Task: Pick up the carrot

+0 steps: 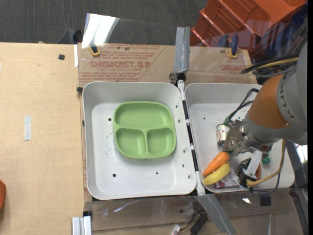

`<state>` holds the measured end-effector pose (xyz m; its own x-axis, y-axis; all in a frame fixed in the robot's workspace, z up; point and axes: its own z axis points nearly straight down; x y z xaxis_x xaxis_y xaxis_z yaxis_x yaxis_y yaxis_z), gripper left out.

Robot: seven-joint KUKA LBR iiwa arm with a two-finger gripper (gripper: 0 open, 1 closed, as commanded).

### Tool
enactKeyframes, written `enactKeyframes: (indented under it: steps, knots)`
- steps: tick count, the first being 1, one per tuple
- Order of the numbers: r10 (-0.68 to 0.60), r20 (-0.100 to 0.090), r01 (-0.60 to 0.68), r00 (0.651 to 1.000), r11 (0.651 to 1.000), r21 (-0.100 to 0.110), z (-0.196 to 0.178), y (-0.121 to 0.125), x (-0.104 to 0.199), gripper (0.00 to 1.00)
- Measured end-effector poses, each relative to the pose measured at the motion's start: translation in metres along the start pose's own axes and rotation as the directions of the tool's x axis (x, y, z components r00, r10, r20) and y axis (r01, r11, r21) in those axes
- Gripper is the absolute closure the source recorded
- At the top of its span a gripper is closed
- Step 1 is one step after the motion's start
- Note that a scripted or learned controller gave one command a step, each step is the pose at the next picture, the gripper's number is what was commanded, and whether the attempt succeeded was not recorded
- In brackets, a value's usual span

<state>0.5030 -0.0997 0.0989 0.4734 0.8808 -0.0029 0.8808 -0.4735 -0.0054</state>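
An orange carrot [215, 163] lies slantwise in the right bin [205, 106], near its front left corner, with its thick end pointing up and to the right. My gripper [231, 142] hangs low over the bin, just above and to the right of the carrot's thick end and very close to it. The grey wrist with its orange band [266, 109] hides the rest of the hand. The carrot rests on the bin floor.
A yellow banana [218, 175] lies right against the carrot's front side, on a flat pinkish packet [228, 182]. The left bin [98, 131] holds a green divided plate [145, 129]. A metal divider [188, 126] separates the bins.
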Motion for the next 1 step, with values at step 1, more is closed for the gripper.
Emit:
enactKeyframes:
  steps: [1]
  knots:
    - [-0.045, 0.002, 0.045, 0.999, 0.999, -0.002, -0.1948, -0.0476, 0.0588, 1.0]
